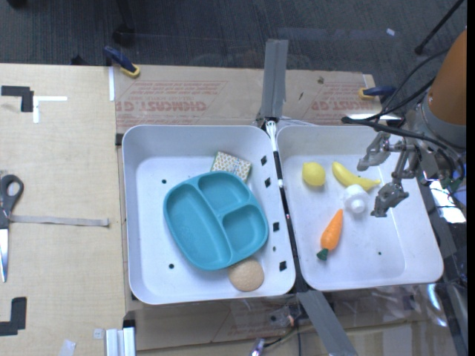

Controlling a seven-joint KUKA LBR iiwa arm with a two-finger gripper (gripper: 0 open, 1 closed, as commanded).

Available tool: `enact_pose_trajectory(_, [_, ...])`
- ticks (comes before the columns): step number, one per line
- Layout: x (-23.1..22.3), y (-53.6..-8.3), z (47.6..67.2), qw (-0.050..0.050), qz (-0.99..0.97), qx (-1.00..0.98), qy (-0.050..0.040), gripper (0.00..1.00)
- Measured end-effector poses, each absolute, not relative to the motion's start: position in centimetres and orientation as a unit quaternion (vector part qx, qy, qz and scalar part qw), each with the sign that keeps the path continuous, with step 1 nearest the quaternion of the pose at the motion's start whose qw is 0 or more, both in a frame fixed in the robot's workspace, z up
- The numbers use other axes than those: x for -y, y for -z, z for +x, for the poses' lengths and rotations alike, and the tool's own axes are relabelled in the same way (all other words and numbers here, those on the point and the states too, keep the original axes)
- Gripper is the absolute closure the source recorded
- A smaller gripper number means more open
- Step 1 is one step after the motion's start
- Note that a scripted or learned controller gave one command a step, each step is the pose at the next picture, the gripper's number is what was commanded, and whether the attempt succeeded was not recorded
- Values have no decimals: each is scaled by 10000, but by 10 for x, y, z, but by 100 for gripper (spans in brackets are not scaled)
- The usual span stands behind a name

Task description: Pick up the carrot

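1. While the claw (382, 176) is hovering open and holding nothing, the carrot (332, 232) is lying slantwise in the right bin (415, 269).
2. It is looking light, stiff and smooth; gripping its thick orange middle seems safest.

Bright, even overhead light, soft faint shadows, slight blur throughout, white bins (141, 221) nearly overexposed.

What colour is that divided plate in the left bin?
Turquoise blue divided plate, clearest in the camera view.
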State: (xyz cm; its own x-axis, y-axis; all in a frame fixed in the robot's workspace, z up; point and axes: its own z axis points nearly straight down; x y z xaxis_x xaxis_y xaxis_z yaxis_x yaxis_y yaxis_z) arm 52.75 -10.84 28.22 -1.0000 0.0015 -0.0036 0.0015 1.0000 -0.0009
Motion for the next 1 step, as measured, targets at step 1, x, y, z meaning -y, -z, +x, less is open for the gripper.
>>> enact_pose_trajectory(1, [66,-192,513,14,-56,-10000,1,0])
